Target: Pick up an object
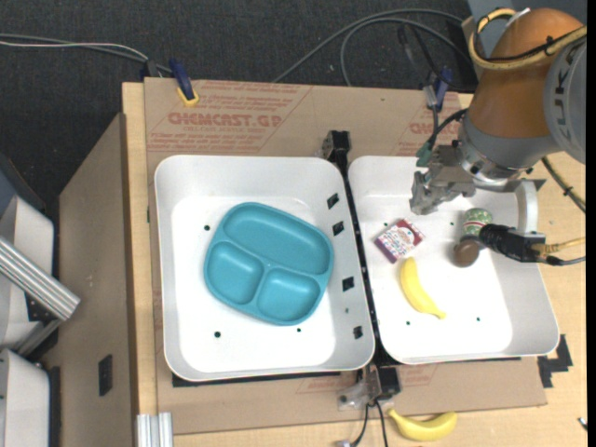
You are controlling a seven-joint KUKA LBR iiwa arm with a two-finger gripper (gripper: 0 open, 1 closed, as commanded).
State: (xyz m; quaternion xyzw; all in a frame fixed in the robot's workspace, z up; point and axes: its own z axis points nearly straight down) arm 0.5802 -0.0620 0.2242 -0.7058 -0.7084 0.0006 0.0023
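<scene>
Banana point(420, 290) lengthwise, tip pointing lower right

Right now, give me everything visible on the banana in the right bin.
The banana is yellow, smooth-skinned and looks whole and unpeeled. It lies flat on the floor of the right bin, near the middle, curved, running from upper left to lower right with one tapered end pointing toward the bin's front edge. A small pink-and-white packet sits just above its upper end, close but whether they touch cannot be told. The gripper is further up the bin, well clear of it. Nothing rests on it.
</scene>
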